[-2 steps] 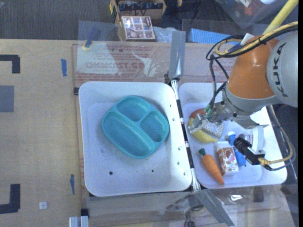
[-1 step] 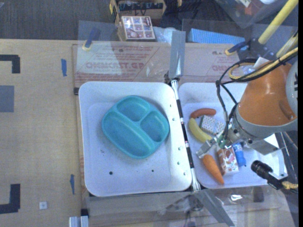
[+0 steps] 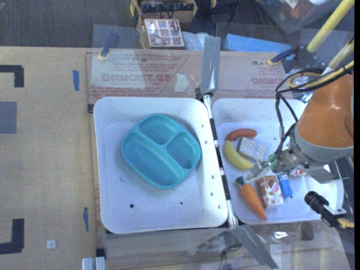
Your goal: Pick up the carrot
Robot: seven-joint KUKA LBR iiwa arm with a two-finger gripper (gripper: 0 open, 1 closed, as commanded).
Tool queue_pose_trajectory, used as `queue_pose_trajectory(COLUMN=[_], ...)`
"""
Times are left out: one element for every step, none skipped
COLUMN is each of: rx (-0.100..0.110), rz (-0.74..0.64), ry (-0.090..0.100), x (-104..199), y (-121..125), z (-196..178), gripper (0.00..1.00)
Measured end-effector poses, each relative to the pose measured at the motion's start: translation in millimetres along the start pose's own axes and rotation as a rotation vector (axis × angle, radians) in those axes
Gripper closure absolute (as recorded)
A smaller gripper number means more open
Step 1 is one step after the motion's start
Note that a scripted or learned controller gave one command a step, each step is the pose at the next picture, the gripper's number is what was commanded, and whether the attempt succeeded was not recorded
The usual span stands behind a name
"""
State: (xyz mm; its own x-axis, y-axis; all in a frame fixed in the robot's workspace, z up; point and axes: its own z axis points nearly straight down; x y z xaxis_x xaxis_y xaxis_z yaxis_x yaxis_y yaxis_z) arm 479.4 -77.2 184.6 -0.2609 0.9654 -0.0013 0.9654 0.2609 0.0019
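Camera view: gripper (image 3: 264,170) at 1 o'clock from carrot (image 3: 253,200), above it; jaw state cannot be determined.

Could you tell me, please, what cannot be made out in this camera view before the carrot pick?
- End effector: small and cluttered; whether it is open or shut cannot be told.
- Carton beside the carrot: print too small to read.
- Blue object: partly behind the carton, kind unclear.
- Right bin: its right part is covered by the arm.
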Motion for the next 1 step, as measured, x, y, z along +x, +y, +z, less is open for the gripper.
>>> queue_pose_trajectory(rx=[-0.001], rz=[-0.185], ry=[0.001], x=[-21.1], y=[-5.2], z=[55.0], gripper=[0.0])
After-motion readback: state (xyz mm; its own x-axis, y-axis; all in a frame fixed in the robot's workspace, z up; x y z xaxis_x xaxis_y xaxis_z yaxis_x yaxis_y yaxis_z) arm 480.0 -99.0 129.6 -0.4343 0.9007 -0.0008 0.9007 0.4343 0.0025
